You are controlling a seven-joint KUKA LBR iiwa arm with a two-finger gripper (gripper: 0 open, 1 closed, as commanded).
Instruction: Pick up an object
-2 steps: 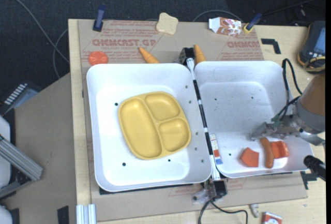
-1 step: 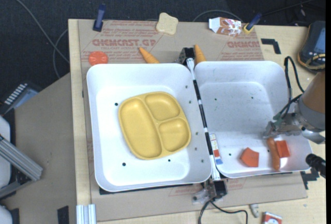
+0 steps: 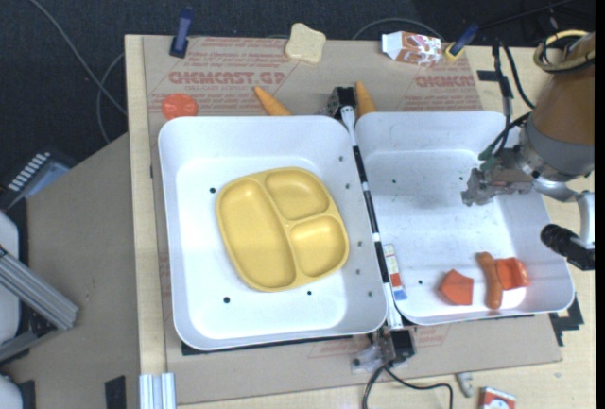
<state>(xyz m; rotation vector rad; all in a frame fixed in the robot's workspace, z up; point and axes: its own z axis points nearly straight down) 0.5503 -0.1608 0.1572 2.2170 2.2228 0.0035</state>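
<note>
Nearest the camera, along the front edge of the right-hand white bin [image 3: 425, 152], lie three small pieces close together: an orange-red wedge-shaped block [image 3: 457, 288], an orange sausage-shaped piece [image 3: 491, 281] and, touching its right side, a red-orange chunk [image 3: 511, 273]. They look like toy food, so probably light, stiff and smooth, a little slippery. The sausage seems best pinched across its narrow middle, though the chunk crowds one side; the wedge stands apart and would be freer to take by two opposite faces.

In the left-hand white bin [image 3: 189, 209] rests a yellow divided plate [image 3: 281, 228] with three compartments, lying flat near the middle.

Farther back, over the right bin's middle near its right wall, hangs the gripper [image 3: 482, 183] on the grey arm, well apart from the three pieces. It holds nothing visible; whether its fingers are spread or pressed together cannot be told from here.

Beyond the bins, on the brown board [image 3: 227, 67], sit a pale bread-like slice [image 3: 304, 42], an orange carrot-like piece [image 3: 271, 102], a red-orange disc [image 3: 178, 105] and a small printed carton [image 3: 412, 47].
</note>
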